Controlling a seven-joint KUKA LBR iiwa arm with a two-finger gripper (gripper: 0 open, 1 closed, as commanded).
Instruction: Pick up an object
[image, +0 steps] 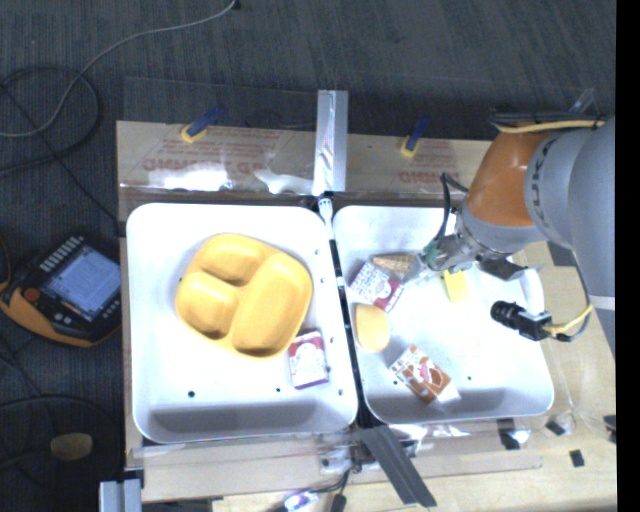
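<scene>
The pincer hovers beside the small yellow block (its state I cannot tell). The block looks light and rigid; grip its flat sides.

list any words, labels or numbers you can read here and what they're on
No text here can be read.
Pink and white packet in the right bin: printing, too blurred to read.
Small pink carton in the left bin: printing, too small to read.
Orange and white packet: graphics, no legible words.
Handheld pendant on the floor: lit screen, too small to read.
Red marks on the plastic sheet behind the bins: blurred.
</scene>
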